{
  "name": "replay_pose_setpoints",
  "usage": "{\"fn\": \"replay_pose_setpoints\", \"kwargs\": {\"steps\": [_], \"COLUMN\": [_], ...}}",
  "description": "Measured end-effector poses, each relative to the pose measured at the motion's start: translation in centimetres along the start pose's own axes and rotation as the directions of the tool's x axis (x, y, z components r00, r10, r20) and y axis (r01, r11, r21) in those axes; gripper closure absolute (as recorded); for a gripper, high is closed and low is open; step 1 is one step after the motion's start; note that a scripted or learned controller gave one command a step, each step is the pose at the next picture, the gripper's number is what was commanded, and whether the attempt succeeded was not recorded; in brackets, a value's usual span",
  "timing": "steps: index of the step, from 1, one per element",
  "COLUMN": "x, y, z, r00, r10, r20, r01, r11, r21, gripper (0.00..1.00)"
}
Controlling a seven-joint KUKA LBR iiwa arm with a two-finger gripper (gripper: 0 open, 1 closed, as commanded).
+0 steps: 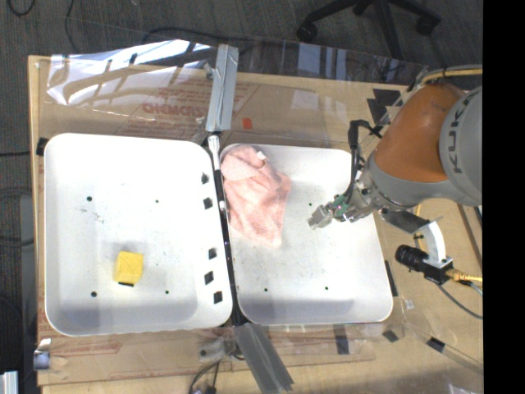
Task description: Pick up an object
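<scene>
Gripper, finger state unreadable, hangs at three o'clock of pink cloth; limp fabric may slip a shallow pinch.

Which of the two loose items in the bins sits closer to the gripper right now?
The pink cloth, crumpled at the right bin's left side, is closer to the gripper. The yellow block lies in the left bin.
</scene>
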State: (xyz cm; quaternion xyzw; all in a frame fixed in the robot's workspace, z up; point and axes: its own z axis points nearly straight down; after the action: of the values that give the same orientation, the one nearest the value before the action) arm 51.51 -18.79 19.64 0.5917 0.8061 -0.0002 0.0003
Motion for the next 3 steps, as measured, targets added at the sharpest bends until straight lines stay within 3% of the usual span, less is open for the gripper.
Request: {"fn": "replay_pose_setpoints", "kwargs": {"steps": [1,2,3], "x": [-0.2,-5.9,-5.8], "y": [-1.4,11.3,11.5], "z": [-3.7,-10.5,-13.0], "r00": [1.000,0.993,0.973], "r10": [0.016,0.121,-0.229], "r20": [0.000,0.002,0.003], "r01": [-0.016,-0.121,0.229], "r11": [1.000,0.993,0.973], "r21": [0.000,-0.001,-0.003], "gripper": [1.00,1.00,1.00]}}
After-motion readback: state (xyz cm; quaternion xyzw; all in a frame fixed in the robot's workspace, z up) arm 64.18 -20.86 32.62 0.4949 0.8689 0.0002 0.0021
